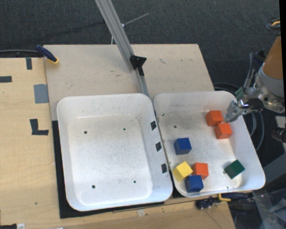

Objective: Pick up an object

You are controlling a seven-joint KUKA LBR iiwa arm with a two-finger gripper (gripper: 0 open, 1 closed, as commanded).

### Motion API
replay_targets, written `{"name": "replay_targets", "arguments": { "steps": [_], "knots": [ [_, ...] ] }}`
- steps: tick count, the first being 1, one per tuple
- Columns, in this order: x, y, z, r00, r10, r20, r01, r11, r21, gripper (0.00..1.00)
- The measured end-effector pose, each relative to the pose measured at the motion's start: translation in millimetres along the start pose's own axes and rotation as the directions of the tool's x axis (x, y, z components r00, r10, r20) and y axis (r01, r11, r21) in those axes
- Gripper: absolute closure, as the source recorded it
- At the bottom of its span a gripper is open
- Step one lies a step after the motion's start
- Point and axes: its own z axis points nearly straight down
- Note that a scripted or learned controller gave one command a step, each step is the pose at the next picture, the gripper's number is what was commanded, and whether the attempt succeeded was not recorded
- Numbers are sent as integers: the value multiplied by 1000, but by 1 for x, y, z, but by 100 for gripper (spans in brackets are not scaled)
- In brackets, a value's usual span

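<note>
Reaches in from the right over the right bin (196, 110): grey arm (272, 86) with orange band, gripper (232, 112) lowered at the bin's far right corner. Hangs just beside the far orange block (213, 117), on that block's right; touching or apart cannot be told at this slant. Open or shut likewise cannot be told. Nothing seen gripped.

Lying in the right bin, seven blocks. Just near of the far orange block, and slightly right, a second orange block (223, 130), the two close together. Left of them, toward the bin's middle, a blue block (182, 145), set apart from the others. At the near left, a cluster of three: yellow block (183, 170), third orange block (201, 169) just right of it, second blue block (194, 183) just near of both. At the near right, alone, a green block (234, 169).

Beside it on the left, touching rim to rim, the left bin (62, 140), white with dark speckling on its floor.

Under both, a pale wooden bench (19, 143) marked with dark tape patches. Slanting in from the far edge toward the seam between the bins, a metal pole (116, 26). At the bench's far left, a blue and yellow clamp (47, 53).
</note>
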Motion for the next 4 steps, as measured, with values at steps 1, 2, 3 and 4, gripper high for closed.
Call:
{"name": "replay_targets", "arguments": {
  "steps": [1, 2, 3, 4],
  "knots": [
    [55, 15, 14, 1000, -5, -2, 5, 1000, 2, 100],
    [99, 26, 21, 1000, -4, -1, 4, 1000, 2, 100],
    [161, 36, 28, 1000, -6, -2, 6, 1000, 1, 100],
    [215, 47, 37, 1000, -6, -2, 6, 1000, 1, 100]
  ]
}}
